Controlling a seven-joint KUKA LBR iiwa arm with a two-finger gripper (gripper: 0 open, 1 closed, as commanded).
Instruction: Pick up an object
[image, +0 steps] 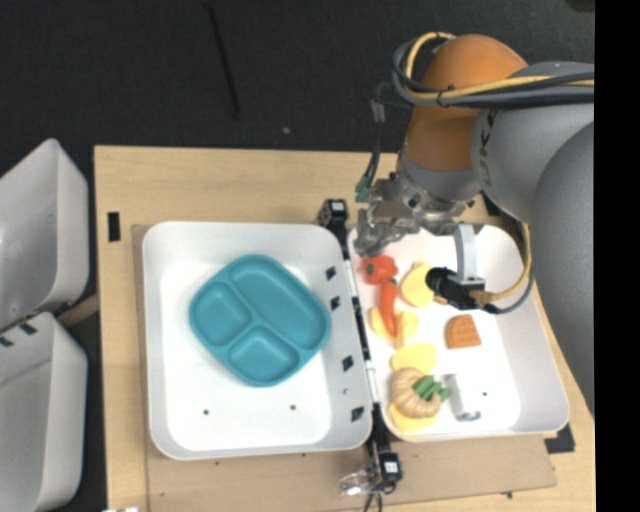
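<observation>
Arm (470, 110) angled down from right — gripper (375, 235) just above red object (378, 268).

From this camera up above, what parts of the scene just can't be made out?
- Gripper: too small and dark against the wrist to tell whether it is open or shut.
- Right bin: its far right corner is covered by the grey arm.
- Small toy foods: too small and blurred to name each for certain.
- White objects at the left: cut off by the picture's edge.

A smooth, seemingly plastic teal divided plate (260, 318) sits in a glossy white bin (170, 400) on a matt, pale wooden bench (200, 180).
</observation>
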